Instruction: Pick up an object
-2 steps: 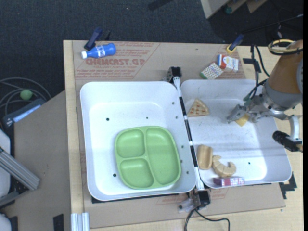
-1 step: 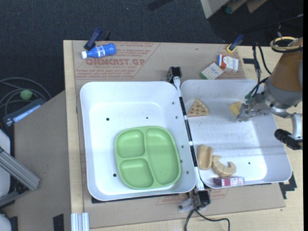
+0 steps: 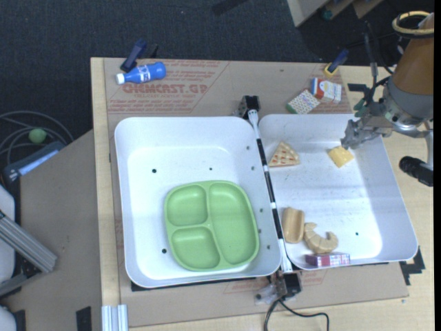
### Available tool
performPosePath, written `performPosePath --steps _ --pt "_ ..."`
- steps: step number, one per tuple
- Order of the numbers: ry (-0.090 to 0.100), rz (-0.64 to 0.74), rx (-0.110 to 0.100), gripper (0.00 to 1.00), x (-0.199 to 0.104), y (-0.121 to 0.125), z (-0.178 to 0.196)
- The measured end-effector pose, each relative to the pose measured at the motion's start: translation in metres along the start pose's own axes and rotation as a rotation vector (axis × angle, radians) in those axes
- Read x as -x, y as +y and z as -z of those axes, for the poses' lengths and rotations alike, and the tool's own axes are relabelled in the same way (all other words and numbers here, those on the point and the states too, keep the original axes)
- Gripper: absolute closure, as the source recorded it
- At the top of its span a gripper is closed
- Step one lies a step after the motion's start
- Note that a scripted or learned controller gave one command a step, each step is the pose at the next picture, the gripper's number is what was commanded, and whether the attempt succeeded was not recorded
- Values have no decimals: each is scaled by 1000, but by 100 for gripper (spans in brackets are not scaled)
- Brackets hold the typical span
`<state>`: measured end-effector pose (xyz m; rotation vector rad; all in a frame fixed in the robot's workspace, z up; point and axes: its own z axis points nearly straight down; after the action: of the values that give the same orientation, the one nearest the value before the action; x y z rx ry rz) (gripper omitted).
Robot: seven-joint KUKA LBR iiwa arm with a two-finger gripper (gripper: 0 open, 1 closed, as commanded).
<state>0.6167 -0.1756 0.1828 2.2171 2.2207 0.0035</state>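
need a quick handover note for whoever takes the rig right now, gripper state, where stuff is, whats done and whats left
Gripper: over the far side of the right white bin, right beside the yellow cheese-like block; whether the fingers are open or shut cannot be made out, and no grasp is visible.
Right bin also has the waffle-patterned pizza slice, tan bread piece, croissant and a small pink-and-white packet.
Left white bin holds the green divided plate.
Done: the approach, apparently.
Left: grasp and lift an object, likely the yellow block.
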Motion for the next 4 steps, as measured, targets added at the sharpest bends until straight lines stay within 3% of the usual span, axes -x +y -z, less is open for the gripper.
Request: performPosePath --steps 1,2,3,4 --pt "0 -1 -3 0 0 -1 -1" --pt "0 -2 -3 0 30 23 -61" --pt "5 1 -5 0 35 26 -99" --pt "7 3 1 100 33 30 -84"
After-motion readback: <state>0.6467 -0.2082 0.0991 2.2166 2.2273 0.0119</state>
